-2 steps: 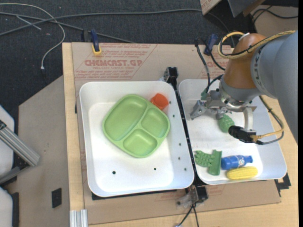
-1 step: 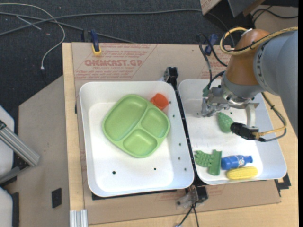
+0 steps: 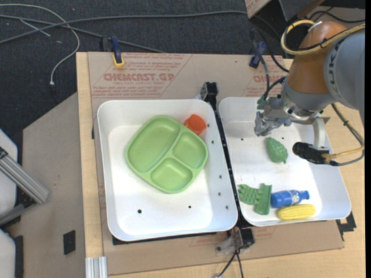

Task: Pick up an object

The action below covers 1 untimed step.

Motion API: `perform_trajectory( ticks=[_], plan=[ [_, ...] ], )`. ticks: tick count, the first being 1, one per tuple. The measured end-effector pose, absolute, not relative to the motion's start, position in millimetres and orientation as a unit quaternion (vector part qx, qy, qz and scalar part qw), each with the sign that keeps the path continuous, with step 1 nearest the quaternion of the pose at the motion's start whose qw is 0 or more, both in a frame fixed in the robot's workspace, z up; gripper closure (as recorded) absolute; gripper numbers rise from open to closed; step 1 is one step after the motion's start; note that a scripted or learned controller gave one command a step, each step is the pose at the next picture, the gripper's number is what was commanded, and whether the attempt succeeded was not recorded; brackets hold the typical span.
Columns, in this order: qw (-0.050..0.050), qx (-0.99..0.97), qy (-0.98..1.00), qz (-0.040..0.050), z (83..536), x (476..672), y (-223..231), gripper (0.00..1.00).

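Camera view from above the bench: two shallow white bins are seen side by side on a cardboard-covered surface, and the grey arm with its orange band is seen reaching in over the right bin.

The gripper is parked low over the upper part of that bin. Whether the jaws are apart or together can't really be made out, since everything is bunched up in a dark metal cluster at this angle. Nothing is seen between them, so no object can be called held.

Closest to the jaws is a small green bumpy object, lying just below and slightly to the right of them on the bin floor, apart from the gripper. Further below the jaws, near the bin's lower edge, three more things are grouped: a green toothed toy piece, a blue bottle lying on its side just right of it, and a yellow corn cob touching or nearly touching the bottle's lower side.

Well off to the left of the jaws, in the left bin, a light green divided plate is laid flat, with a small orange object tucked against its upper right edge.
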<state>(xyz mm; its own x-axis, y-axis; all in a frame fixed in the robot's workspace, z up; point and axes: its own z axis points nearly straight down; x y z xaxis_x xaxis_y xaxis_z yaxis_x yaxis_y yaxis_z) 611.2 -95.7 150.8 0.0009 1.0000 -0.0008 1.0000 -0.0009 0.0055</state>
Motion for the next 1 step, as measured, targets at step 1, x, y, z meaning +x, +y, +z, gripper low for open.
perform_trajectory(
  ticks=[1],
  plan=[
    [0.004, 0.707, 0.707, 0.0025, 214.0, 618.0, -100.3, 1.00]
  ],
)
